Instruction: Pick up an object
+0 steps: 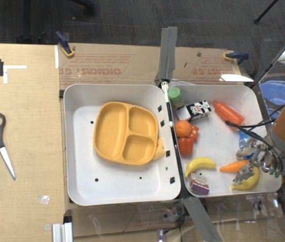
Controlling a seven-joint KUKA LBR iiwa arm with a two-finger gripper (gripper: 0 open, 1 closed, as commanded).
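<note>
arm: the grey arm with its orange band came in from the right edge of the frame, low over the right bin (218,92).
gripper: the gripper (250,168) sat at the lower right of the right bin, amid a tangle of cables; whether it was released or clenched could not be told, and nothing could be seen held in it.
nearest thing: a small carrot (233,167) lay just left of the gripper, and a yellow banana (248,182) lay right under it, partly hidden.
other things in the right bin: a second banana (201,164) at the lower middle, a purple packet (200,186) below it, an orange ball (183,128) touching a red pepper (186,145), a black-and-white carton (199,110), a green bottle (175,97) at the upper left corner, and a big carrot (228,113) at the upper right.
left bin: a yellow divided plate (126,133) rested in the left bin (76,150).
bench: scissors (0,142) lay at the far left of the frame.
likely target: judged by closeness, the small carrot or the banana under the gripper.
handling: both looked like light, stiff plastic toys with smooth, slippery, rounded skins, not fragile.
where to take hold: probably across the thick middle of the carrot, since the tapered tip could squirt out.
risk: the neighbouring banana might be nudged or caught along with it.
</note>
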